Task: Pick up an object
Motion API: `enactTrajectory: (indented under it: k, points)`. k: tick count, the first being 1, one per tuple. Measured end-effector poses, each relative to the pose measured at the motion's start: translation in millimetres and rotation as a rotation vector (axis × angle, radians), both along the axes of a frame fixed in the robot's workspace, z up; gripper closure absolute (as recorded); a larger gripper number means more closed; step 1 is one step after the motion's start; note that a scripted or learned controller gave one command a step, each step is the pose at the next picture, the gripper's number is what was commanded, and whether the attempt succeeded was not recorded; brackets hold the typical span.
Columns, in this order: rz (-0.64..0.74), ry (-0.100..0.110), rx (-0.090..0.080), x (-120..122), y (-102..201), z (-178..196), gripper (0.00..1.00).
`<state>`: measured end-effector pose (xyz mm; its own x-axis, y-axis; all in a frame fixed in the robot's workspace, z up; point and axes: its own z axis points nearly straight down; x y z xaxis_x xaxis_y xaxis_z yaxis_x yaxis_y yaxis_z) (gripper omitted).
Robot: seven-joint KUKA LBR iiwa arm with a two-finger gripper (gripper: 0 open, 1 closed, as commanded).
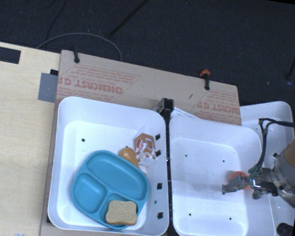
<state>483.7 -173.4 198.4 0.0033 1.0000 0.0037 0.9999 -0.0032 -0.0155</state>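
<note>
My gripper point(231, 186) hangs low over the right side of the right bin point(198, 218), reaching in from the right on the grey arm point(290, 166). A small orange-red piece point(238, 176) shows right at the gripper's tip; whether it is a separate thing or held, I cannot tell. In the left bin point(67, 146) lies a blue divided plate point(104, 183) with a tan sponge-like slab point(121, 212) on its front corner. A small orange lump point(128, 154) sits at the plate's far edge. Beside it is a clear packet with a brown pattern point(145, 144).
A black divider rail point(165, 173) runs between the two bins. Cardboard point(141, 88) lies under them, on a pale wooden bench point(2, 146). Black cables point(266, 129) loop near the arm at the right bin's far corner.
</note>
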Motion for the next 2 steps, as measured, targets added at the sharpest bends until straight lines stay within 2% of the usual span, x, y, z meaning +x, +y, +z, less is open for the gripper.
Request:
enactTrajectory:
  k: [1,2]
  points:
    - [0.003,-0.012,-0.002,2.8,-0.1,6.0,0.0]
    - [0.003,-0.008,-0.001,10.0,-4.7,-45.7,0.0]
